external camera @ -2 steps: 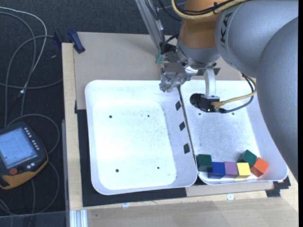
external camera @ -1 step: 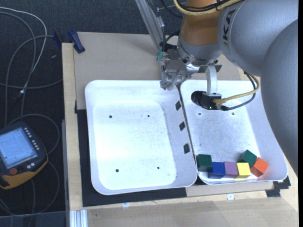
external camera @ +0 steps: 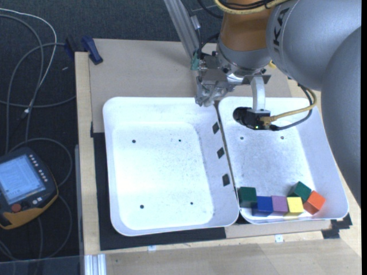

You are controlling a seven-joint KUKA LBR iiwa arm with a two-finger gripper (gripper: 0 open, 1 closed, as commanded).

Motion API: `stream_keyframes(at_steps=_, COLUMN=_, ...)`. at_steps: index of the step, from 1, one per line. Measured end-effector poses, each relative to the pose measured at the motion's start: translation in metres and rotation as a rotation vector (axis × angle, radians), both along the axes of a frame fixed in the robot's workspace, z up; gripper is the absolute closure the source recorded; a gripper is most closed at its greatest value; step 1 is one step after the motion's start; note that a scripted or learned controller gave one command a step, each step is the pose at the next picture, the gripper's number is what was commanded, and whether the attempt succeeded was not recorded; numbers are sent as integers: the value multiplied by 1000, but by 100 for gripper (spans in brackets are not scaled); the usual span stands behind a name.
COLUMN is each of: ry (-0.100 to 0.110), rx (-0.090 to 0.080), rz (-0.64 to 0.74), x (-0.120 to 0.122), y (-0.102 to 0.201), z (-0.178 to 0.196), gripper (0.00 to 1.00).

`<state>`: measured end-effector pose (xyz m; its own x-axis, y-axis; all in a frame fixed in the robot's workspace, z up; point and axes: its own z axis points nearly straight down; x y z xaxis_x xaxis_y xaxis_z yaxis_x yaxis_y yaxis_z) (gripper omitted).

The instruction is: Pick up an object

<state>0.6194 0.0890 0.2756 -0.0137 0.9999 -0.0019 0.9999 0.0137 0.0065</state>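
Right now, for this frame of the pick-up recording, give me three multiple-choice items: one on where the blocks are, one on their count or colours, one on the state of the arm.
1. Where do the blocks lie?
A. In the left bin
B. Along the near edge of the right bin
C. On the bench outside the bins

2. How many blocks are there?
A. Three
B. Nine
C. Six

3. Where is the gripper relative to the blocks?
A. At the far end of the bins, apart from them
B. Pressed onto the yellow block
C. Lifting the orange block

Key:
1 B: the dark green block, blue block, purple block, yellow block, second green block and orange block line the near wall of the right bin.
2 C: six can be counted.
3 A: the gripper sits by the far rims, near the left bin.
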Motion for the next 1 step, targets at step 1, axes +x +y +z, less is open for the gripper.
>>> stream_keyframes(at_steps=1, ry=-1, rx=0, rz=1, x=0, y=0, z=11, gripper=100)
